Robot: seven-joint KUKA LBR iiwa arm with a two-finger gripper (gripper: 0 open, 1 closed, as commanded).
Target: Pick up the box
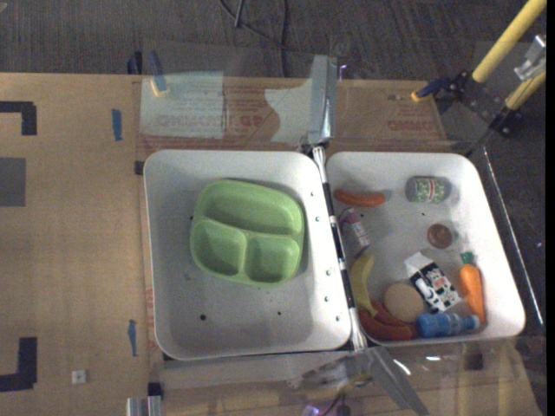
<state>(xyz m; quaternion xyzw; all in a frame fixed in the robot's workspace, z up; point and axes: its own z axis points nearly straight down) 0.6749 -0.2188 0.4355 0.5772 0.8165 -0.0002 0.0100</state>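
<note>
The box [433, 282] is white with black patches, lying tilted.

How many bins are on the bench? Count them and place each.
2. The left bin holds a green divided tray; the right bin, touching it, holds the box among toy foods.

dim even overhead light, soft shadows, slightly blurry, grainy, no harsh glare
</note>
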